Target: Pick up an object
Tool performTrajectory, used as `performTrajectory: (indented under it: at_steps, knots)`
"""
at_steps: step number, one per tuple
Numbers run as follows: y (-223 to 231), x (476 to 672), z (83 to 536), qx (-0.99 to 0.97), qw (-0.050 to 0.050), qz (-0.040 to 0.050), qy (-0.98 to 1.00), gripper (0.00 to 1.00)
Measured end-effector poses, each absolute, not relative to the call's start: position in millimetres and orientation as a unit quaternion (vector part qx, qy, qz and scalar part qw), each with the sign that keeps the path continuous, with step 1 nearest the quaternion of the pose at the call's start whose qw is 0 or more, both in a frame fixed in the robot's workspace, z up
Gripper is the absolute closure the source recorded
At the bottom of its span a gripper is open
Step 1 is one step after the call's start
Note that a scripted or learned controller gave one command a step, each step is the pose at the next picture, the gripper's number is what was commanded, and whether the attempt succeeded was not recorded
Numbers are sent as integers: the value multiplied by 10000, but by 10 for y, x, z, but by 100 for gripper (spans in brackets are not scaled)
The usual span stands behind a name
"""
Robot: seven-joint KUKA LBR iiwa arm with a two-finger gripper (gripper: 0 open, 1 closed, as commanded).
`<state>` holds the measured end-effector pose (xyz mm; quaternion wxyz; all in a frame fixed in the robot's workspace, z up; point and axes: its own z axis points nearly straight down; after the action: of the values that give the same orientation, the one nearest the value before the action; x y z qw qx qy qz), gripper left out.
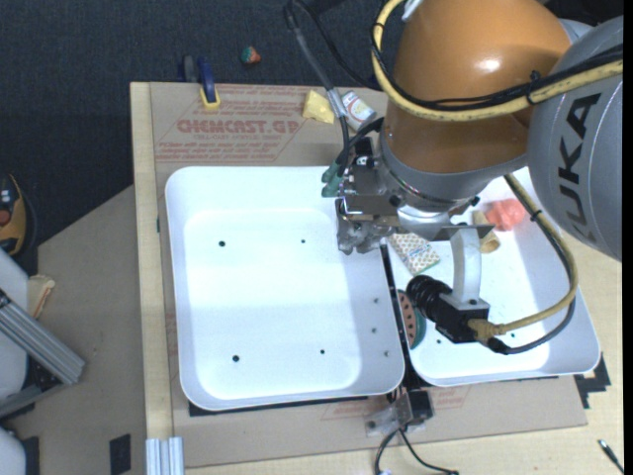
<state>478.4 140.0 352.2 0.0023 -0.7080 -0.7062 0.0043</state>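
Camera view: two white bins side by side, left bin and right bin. One gripper low over divider at right bin's near-left edge; finger state cannot tell. Right bin holds one pink object, one patterned packet, partly under arm.

light: bright, even | glare: orange band, left bin | focus: sharp | shadows: soft

The arm is grey with black "KUKA" lettering, a glossy orange band, black and yellow cables looped around it, and a metal tool.
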Motion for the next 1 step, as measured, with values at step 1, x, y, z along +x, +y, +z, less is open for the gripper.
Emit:
performTrajectory:
  at_steps: [1]
  knots:
    - [1248, 4799, 4624, -7071, -31, -54, -7071, 100]
